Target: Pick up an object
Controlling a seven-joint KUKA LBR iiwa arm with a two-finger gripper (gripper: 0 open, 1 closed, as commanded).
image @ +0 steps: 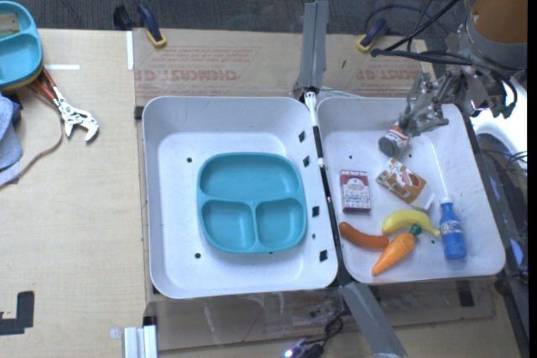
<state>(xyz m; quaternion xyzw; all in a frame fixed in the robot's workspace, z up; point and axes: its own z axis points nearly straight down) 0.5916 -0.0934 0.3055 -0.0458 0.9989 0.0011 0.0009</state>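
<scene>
Evidently the gripper pinches a small grey object.

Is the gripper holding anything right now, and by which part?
Cannot be told: the gripper sits at a small grey object in the right white bin; any hold is unclear.

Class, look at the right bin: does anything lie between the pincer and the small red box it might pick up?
Nothing visible does. The pincer hangs at the right bin's upper part; bare white floor separates it from the red box. The snack packet lies beside that path.
</scene>
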